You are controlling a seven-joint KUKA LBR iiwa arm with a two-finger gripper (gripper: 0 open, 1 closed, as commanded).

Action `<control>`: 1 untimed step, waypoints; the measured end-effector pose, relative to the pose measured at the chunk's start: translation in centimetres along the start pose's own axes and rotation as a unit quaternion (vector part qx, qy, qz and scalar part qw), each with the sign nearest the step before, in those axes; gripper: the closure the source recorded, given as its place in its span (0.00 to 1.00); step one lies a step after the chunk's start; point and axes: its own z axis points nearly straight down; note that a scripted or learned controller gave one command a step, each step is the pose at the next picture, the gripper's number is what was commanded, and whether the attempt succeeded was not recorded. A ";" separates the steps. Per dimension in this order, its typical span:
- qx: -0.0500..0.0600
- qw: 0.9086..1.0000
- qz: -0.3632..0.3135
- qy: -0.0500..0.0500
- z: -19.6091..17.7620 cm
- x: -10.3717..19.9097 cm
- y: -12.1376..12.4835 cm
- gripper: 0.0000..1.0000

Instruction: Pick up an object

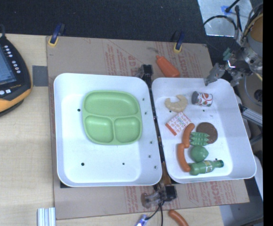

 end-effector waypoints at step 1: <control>0.001 1.000 -0.001 0.000 7.2 0.2 -0.4 0.00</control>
